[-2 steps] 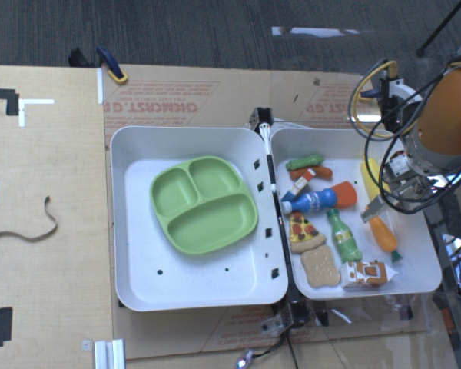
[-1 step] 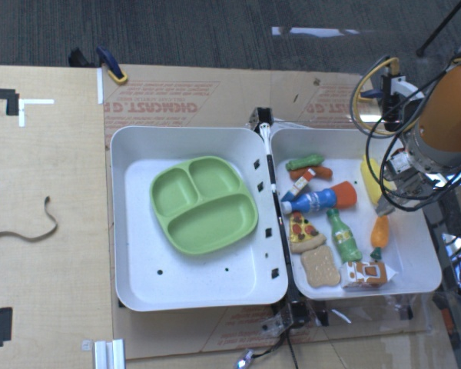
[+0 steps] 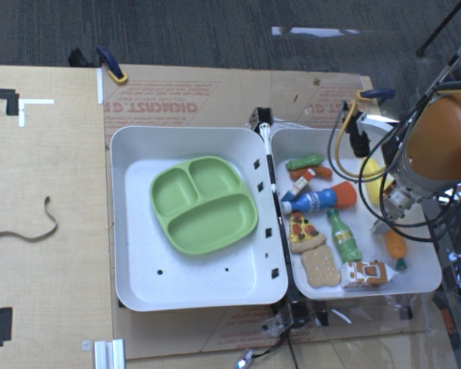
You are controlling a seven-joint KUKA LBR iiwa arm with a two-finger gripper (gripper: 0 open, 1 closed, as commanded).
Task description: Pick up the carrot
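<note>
A pale wooden bench under a cardboard sheet is seen below dark carpet along the top of the frame. On the sheet, the left bin is occupied by a green divided plate, and the right bin by a scatter of toy foods. The arm is cut off by the right edge, and its gripper is lowered at centre right behind black cables, so that whether it is open or closed cannot be told. The carrot is seen lying just below it in the right bin, with no contact made out.
</note>
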